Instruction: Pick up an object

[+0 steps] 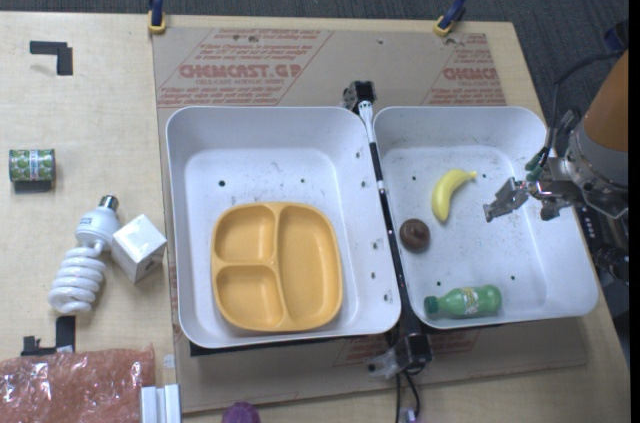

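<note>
The right bin (560,286) holds a yellow banana (452,192), a small brown round object (415,233) and a green bottle (463,301) lying on its side near the front wall. A yellow divided plate (277,266) lies in the left bin (180,211). My gripper (523,203) hangs over the right side of the right bin, to the right of the banana and apart from it. Its fingers stand open with nothing between them.
On the bench left of the bins lie a spiral light bulb (80,263), a white cube (138,248), a green can (32,167) and a pink bag (75,386). Blue clamps (156,6) hold the brown board at the back.
</note>
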{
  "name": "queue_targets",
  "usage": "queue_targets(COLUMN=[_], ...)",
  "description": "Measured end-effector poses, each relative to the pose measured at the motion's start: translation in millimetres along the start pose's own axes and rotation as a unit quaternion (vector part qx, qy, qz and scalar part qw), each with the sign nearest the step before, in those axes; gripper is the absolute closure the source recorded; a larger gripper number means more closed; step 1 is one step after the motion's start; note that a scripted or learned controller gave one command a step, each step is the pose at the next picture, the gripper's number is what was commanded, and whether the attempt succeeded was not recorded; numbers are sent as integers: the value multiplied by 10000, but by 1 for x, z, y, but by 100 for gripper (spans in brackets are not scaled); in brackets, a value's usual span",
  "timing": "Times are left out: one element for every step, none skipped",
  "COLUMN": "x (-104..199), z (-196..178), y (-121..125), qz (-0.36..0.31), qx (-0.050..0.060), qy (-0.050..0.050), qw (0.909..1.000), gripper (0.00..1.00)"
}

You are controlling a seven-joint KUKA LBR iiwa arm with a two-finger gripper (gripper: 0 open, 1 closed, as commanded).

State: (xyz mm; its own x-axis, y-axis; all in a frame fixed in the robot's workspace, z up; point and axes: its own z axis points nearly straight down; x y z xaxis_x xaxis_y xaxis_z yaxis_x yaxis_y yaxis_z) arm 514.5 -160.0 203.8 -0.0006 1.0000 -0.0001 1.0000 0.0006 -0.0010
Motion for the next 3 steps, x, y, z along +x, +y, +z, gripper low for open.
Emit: queue_targets(x=[-50,-19,40], z=[111,112,111], y=[-6,-37,34], qz=[9,12,3], qx=[-7,-5,-9], qy=[-1,2,-2], qw=[10000,10000,10000], gripper=[0,0,0])
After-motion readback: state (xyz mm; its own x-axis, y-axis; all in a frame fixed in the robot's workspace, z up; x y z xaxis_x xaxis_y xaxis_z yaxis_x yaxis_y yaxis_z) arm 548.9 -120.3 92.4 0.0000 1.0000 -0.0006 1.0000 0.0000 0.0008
